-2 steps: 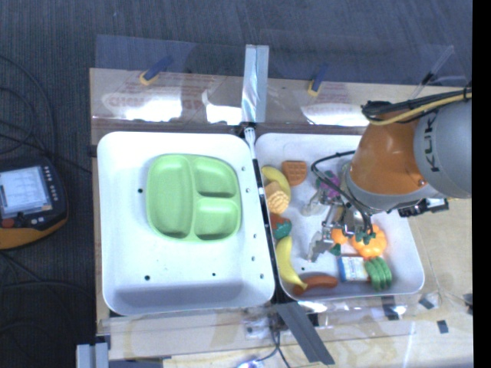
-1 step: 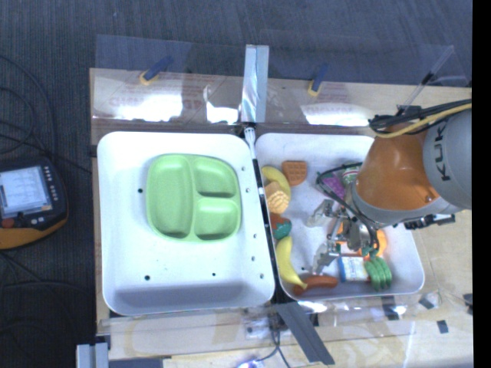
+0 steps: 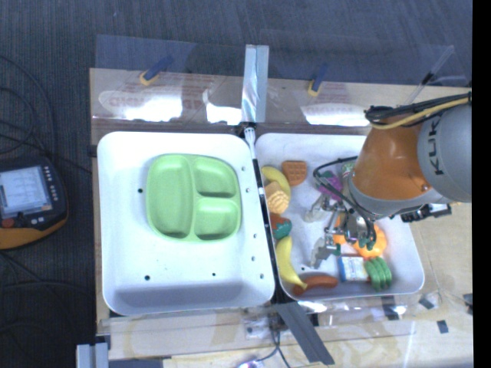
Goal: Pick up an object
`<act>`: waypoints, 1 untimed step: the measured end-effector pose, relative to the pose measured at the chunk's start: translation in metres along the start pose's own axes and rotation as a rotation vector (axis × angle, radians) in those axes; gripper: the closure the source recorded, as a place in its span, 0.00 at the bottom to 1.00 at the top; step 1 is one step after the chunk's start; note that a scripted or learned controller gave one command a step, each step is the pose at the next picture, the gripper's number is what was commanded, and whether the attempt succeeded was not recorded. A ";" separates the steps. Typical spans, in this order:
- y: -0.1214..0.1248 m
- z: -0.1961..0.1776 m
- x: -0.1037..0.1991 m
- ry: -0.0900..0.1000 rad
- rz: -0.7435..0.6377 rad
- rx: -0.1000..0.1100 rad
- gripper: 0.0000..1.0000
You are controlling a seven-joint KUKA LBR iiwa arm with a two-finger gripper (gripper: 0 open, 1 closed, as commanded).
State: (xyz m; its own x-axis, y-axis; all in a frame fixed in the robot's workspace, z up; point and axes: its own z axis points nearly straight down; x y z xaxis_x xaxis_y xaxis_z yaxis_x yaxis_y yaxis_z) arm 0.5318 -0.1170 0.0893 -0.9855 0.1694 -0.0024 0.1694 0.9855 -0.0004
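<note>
Right bin (image 3: 414, 263) crowded; hand (image 3: 335, 232) low among toys, near banana (image 3: 285, 261).

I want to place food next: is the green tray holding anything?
Empty. The green tray lies flat in the left bin, its three compartments bare.

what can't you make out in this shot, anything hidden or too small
- Claw, camera view: its fingers blur into the clutter, so open or shut is unclear.
- Right bin: the arm's orange band covers part of its floor.
- Small box: label too small to read.
- Handheld screen, left edge: cut off, display unreadable.
</note>
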 end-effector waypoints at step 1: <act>0.001 -0.009 -0.002 -0.007 -0.002 0.000 1.00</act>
State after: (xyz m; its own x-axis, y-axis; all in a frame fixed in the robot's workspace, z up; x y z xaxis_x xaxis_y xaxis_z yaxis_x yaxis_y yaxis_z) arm 0.5334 -0.1163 0.0987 -0.9859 0.1671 -0.0091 0.1671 0.9859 -0.0003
